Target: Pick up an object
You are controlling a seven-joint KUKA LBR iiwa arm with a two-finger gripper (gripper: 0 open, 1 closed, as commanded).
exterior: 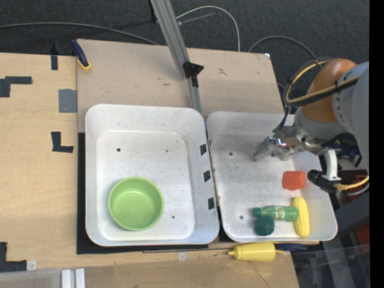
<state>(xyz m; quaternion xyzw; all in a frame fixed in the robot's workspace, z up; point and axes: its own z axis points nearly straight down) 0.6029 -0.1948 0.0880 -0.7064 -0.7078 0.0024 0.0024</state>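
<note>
My gripper [273,151] hangs over the upper middle of the right bin [240,131]; its fingers are spread open and nothing is between them. An orange block [293,180] lies just below and to the right of it, apart from the fingers. Near the bin's front edge a green bottle [275,213] lies on its side, with a dark green piece [263,225] by its left end. A yellow corn-like object [302,216] touches the bottle's right end.
The left bin [144,125] holds a lime green bowl [136,203] at its front left. A yellow squeeze bottle [255,252] lies on the bench just outside the right bin's front rim. A slanted metal pole [174,35] rises behind the bins.
</note>
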